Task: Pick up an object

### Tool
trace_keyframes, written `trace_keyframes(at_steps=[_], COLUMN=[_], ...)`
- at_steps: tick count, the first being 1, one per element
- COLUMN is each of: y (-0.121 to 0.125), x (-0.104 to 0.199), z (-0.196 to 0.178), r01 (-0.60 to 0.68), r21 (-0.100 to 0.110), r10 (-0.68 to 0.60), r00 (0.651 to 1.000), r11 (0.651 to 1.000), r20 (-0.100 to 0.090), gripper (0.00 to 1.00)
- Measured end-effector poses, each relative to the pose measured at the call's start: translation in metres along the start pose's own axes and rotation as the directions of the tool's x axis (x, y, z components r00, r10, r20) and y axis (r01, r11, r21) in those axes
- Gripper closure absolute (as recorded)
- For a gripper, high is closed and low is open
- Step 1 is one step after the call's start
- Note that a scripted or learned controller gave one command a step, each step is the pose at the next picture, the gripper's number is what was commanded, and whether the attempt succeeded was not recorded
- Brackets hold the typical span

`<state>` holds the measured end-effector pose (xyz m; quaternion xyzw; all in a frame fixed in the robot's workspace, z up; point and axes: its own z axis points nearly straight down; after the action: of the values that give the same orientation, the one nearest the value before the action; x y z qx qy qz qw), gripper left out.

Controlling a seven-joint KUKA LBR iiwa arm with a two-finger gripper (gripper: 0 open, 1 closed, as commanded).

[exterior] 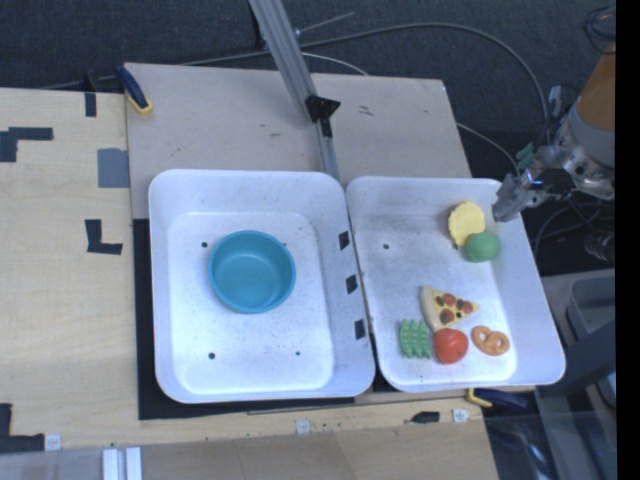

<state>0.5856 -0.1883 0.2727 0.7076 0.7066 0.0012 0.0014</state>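
Landmark: right bin, the white one nearer the arm; all places below are given against it.
Yellow piece: lies in the right bin's far corner on the arm's side, touching the green ball just below it.
Hand: at the right bin's far rim on the arm's side, just beside the yellow piece, no contact visible between them.
Hand state: cannot tell how far open; tip is small and dark against the rim. Nothing seen between the fingers.
Arm: comes in from beyond the right bin's outer edge, wrist slanted down toward the far corner; orange band at the frame edge.
Other items in right bin: pizza slice mid-bin toward the near side; green ridged piece, red tomato and pretzel in a row along the near edge.
Left bin: alongside the right bin, holds a blue bowl, upright.
Table: carries both bins.
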Motion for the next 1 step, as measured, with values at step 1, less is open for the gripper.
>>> trace_keyframes(at_steps=[1], y=[0.0028], x=[0.0575], z=[0.0135], r01=[0.005], r21=[0.005], r10=[-0.005], r00=[1.000], r11=[1.000], r20=[-0.002], gripper=[1.00])
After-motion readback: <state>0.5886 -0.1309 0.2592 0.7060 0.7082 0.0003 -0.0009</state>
